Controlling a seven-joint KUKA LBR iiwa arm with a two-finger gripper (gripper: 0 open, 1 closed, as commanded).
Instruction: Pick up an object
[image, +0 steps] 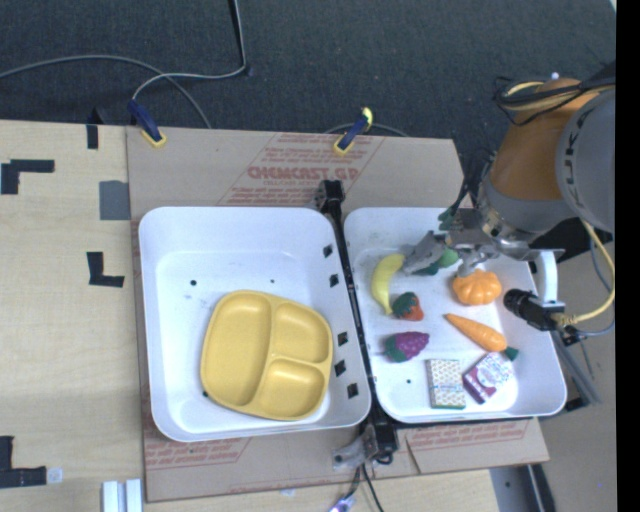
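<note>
The right bin (545, 395) holds several toy foods. A yellow banana (386, 281) lies at its left, with a red and green strawberry (405, 306) just below it. An orange pumpkin (475, 288), a carrot (478, 332), purple grapes (407, 345), a cracker box (444, 382) and a small packet (490, 375) lie around them. My gripper (447, 256) hangs low over the bin's far part, open, its fingers spread to either side of a small green object (443, 261). The gripper partly hides that object.
The left bin (165, 250) holds a yellow divided plate (266, 353). Both bins rest on a cardboard sheet (290, 170) held by clamps at the back edge. The grey arm with its orange band (535, 150) reaches in from the right. Cables hang near the right bin's edge.
</note>
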